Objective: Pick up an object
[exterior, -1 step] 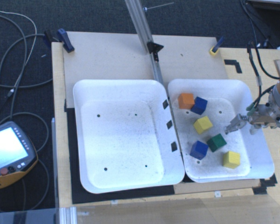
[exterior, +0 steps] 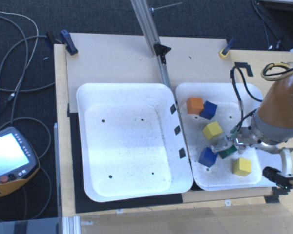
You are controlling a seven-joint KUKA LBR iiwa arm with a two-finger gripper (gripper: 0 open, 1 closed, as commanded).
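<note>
Gripper [exterior: 224, 146] low in right bin [exterior: 249, 180], over green block [exterior: 228, 152]; finger state unclear, cannot tell. Blue block [exterior: 207, 157] just left of it, yellow block [exterior: 212, 130] just above, second yellow block [exterior: 242, 166] lower right. Orange block [exterior: 195, 105] touching another blue block [exterior: 209, 109] near bin's far side. Left bin [exterior: 88, 101] alongside.

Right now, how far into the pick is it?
Done: the arm has reached into the right bin, gripper low among the blocks. In hand: it sits by a blue cube, beside something green; no hold shows. Left: grasp and lift. The orange cube and both yellow cubes lie untouched.
</note>
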